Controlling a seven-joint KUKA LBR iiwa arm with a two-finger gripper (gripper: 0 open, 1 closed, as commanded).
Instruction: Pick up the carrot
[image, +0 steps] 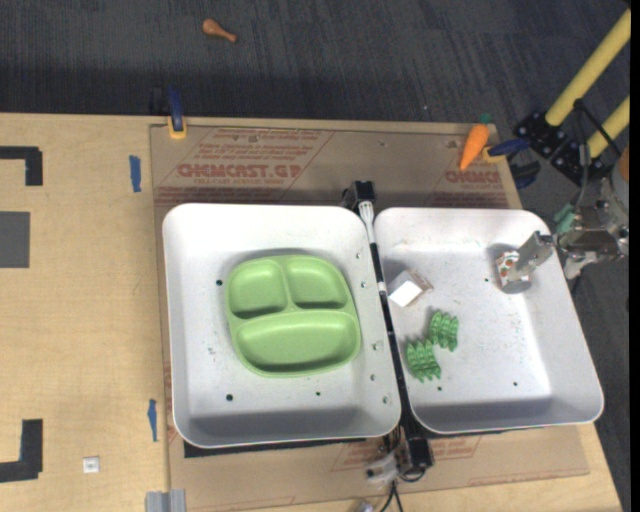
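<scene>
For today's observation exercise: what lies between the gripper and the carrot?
In the camera view, the gripper hangs over the right bin; the carrot lies outside on the board. Between them: bare bin floor, the bin's far rim, then board.

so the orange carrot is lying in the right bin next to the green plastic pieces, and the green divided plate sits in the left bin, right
Not quite. The orange carrot lies outside the bins, on the brown board behind the right white bin, as the camera view shows. The two green ridged plastic pieces are in the right bin, and the green divided plate sits in the left white bin.
</scene>
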